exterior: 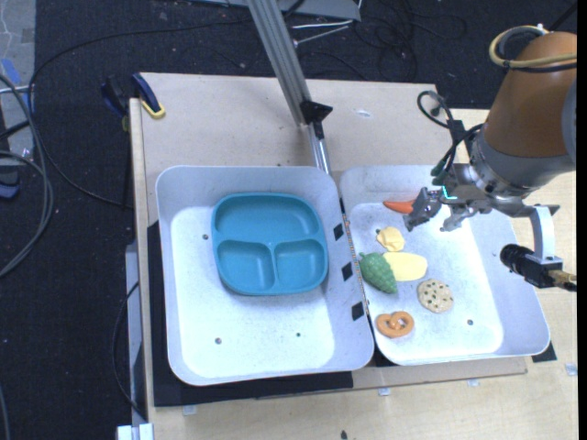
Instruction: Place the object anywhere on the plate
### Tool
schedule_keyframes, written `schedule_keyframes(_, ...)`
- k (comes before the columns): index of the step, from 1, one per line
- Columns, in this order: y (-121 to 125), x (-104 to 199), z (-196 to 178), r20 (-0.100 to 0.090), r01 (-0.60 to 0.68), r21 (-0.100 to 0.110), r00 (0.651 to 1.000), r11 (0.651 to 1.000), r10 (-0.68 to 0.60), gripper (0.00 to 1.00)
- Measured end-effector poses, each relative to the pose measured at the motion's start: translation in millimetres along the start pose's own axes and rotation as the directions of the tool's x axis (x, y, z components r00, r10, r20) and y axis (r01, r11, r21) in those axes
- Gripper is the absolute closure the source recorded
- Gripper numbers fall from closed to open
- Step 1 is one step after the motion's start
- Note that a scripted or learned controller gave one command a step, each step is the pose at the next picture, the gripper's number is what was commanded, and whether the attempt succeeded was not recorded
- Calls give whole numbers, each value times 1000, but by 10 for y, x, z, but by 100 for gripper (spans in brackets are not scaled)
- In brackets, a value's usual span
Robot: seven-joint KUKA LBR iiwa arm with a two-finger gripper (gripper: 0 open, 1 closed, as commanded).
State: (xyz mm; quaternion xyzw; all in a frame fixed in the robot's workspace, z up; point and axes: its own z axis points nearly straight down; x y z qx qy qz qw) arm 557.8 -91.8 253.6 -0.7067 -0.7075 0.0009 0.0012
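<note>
- Plate [271, 244]: blue, bare, in left bin [183, 273]; nothing placed yet.
- Toys in right bin [486, 328]: broccoli [378, 271], pretzel [395, 324], cookie [435, 295], carrot [400, 206].
- Tool [438, 207]: fingers spread, holding nothing, just beside carrot; grasp and transfer remain.

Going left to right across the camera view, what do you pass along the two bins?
Blue plate → green toy → pretzel → cookie → end effector, above the right bin.
</note>
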Motion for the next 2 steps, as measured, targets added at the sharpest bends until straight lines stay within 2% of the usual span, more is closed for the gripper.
schedule_keyframes(1,5,0,-8,0,0,-2,1000,1000,0,0)
schedule_keyframes(2,68,15,449,0,-1,1,1000,1000,1,0)
